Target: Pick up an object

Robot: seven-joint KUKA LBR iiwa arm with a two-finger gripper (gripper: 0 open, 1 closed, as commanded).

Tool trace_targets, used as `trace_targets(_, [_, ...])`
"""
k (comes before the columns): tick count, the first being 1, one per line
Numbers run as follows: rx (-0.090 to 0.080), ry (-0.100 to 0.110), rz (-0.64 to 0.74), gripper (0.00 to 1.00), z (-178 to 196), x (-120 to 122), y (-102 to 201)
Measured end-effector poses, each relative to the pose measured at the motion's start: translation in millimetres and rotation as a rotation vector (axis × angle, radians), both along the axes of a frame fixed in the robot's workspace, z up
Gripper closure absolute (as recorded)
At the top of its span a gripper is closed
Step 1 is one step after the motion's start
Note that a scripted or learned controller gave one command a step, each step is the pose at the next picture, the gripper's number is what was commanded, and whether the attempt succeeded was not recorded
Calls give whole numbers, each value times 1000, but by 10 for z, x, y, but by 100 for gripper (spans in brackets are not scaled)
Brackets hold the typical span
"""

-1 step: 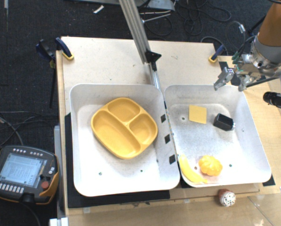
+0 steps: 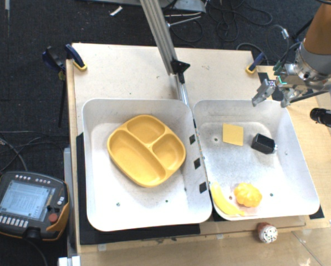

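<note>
The right bin holds a flat yellow square, a small black block, a yellow lumpy ball and a yellow banana-shaped piece at its front edge. My gripper hangs above the bin's far right corner, up and to the right of the black block. Its two grey fingers are spread apart with nothing between them. The arm with its orange band enters from the upper right.
The left bin carries a yellow divided plate. A slanted metal pole crosses the far side between the bins. A small white ball lies on the bench in front of the right bin. A teach pendant sits at the lower left.
</note>
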State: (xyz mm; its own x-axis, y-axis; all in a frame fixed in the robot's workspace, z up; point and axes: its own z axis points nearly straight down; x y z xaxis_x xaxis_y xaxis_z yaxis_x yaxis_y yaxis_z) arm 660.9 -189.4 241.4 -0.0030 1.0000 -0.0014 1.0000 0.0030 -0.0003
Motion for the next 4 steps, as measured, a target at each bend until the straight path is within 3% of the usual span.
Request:
trace_targets(3, [1,3,-2,0,-1487,-112,-1])
trace_targets(4, [0,-4,-1,100,-1349,-94,-3])
